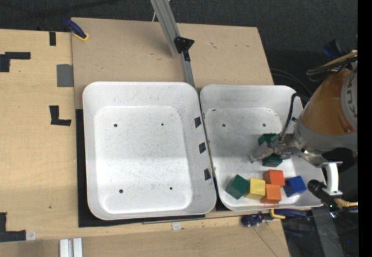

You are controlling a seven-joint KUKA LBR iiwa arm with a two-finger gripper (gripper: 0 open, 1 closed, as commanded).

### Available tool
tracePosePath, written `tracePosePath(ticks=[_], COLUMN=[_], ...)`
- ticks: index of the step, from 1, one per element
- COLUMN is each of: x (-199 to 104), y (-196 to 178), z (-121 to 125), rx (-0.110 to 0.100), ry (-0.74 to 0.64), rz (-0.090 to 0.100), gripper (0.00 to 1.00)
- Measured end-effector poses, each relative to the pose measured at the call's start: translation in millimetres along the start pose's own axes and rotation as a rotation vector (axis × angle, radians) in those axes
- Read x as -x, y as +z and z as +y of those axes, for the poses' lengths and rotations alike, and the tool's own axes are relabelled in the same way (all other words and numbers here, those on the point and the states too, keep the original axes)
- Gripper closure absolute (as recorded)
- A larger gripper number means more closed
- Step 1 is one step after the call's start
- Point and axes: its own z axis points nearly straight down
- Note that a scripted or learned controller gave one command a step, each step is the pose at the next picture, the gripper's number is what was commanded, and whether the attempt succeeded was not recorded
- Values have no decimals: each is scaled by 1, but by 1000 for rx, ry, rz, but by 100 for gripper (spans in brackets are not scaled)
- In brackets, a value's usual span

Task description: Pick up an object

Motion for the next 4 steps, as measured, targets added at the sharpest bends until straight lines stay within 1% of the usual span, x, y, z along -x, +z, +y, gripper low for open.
tracePosePath(ticks=[1, 2, 3, 4], x=[0, 4, -3, -3], y=[-9, -72, -131, -177], z=[1, 2, 6, 8], rx=[2, -18, -16, -18], ry=[-1, -2, -4, -3], rz=[-1, 10, 10, 11], gripper=[100, 100, 100, 100])
